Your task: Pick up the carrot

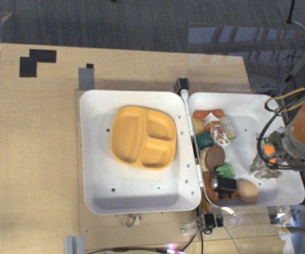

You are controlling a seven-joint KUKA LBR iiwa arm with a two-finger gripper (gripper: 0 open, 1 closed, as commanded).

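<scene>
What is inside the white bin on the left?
The left bin holds a yellow divided tray lying flat; its compartments hold nothing visible. Whatever lies beneath the tray is covered.

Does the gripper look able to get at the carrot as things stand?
Probably yes. The carrot seems to be the orange piece beside the gripper in the right bin, apart from the toy pile at its left wall; nothing covers it.

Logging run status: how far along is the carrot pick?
Done: the gripper is down in the right bin, at its right side. In hand: what looks like the carrot, orange with a green tip, sits right against it; a grip cannot be confirmed. Left: a visible lift clear of the bin.
</scene>
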